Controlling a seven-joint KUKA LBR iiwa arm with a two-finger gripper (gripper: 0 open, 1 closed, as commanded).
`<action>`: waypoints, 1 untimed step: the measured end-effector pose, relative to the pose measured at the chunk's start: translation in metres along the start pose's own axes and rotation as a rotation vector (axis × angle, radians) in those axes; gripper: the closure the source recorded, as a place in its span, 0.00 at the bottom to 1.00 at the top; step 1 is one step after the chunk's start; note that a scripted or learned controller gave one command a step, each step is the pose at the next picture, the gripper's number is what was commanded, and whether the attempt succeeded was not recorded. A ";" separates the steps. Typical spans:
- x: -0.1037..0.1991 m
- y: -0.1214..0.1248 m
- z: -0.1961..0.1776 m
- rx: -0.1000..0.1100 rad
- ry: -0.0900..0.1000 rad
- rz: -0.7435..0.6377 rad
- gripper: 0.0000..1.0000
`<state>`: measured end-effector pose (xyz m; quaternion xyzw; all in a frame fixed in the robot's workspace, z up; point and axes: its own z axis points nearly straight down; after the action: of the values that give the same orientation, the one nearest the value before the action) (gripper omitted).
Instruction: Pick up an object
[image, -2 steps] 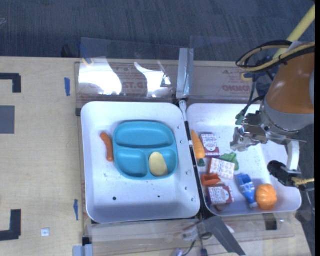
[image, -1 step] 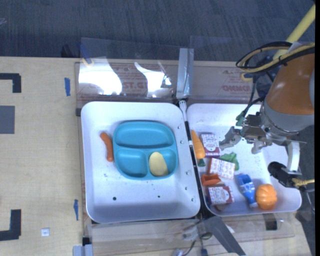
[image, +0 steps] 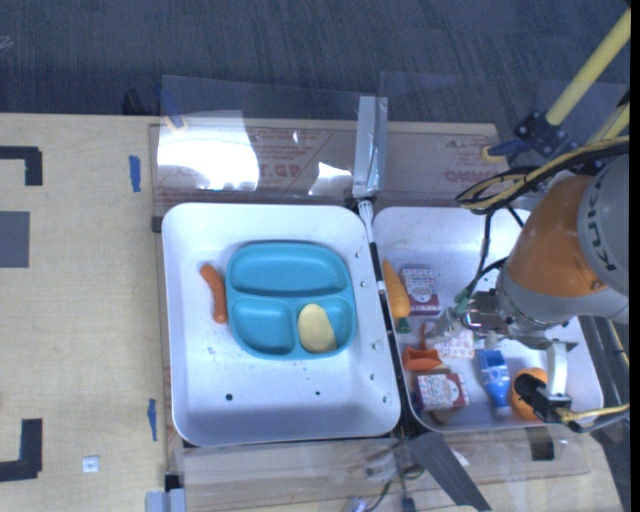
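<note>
— How much room is the arm (image: 575, 250) getting over there?

— Little. It is reaching in from the right and hanging over the right bin (image: 440, 222), whose left wall is pressing against the left bin (image: 190, 330). The right bin's bare floor is showing mostly toward its far end; the near half is lying crowded.

— And the left bin?

— It is holding a blue divided tray (image: 290, 295) in the middle, with white floor running free all round it. A yellow oval piece (image: 317, 327) is sitting in the tray's near right compartment, and an orange carrot-like piece (image: 214, 291) is lying just beside the tray's left edge.

— Any writing?

— Reddish print is showing on the board behind the bins, and letters on the arm's grey casing — both too small to read. The packets are carrying labels I cannot make out.

— Where are the things lying against the gripper (image: 470, 312)?

— A red-and-white packet (image: 420, 287) is lying just left of it, a pale packet (image: 456, 347) beneath it, a blue bottle (image: 495, 377) just beside, a dark red packet (image: 441, 391) nearer the front edge, an orange piece (image: 396, 290) along the dividing wall.

— Is it gripping anything?

— I cannot tell; the wrist is hiding that.
</note>
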<state>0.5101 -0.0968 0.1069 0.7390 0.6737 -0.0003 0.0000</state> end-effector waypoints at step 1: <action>-0.028 0.006 0.013 -0.019 0.003 -0.230 0.00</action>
<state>0.5130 -0.1249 0.0941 0.6567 0.7541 0.0071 0.0061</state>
